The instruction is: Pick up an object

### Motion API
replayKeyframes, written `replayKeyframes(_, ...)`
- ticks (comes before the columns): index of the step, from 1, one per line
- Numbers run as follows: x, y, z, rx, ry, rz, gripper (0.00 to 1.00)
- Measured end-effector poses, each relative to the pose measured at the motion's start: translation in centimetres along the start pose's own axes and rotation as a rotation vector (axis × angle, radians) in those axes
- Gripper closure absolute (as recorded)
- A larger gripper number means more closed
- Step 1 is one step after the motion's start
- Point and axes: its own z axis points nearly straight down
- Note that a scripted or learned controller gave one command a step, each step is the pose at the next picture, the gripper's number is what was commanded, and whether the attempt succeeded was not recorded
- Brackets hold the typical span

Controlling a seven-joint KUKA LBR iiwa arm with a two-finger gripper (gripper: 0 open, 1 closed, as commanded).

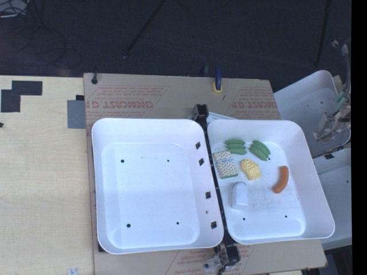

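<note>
Camera view showed right bin [312,211] holding all the objects: green pods [235,146], corn [250,169], sausage [280,179] at three o'clock, probably gathered there for easy picking.

A single fixed camera looks down at a slant from above the bench [46,176] — far enough back to frame both white bins, the left bin [109,153] and the right bin [298,148], side by side, with dark floor [172,27] beyond the far edge.
</note>
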Motion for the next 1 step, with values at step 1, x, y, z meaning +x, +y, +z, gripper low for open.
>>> replayKeyframes(1,5.94,-3.72,2.26,0.007,0.002,0.002,1.0)
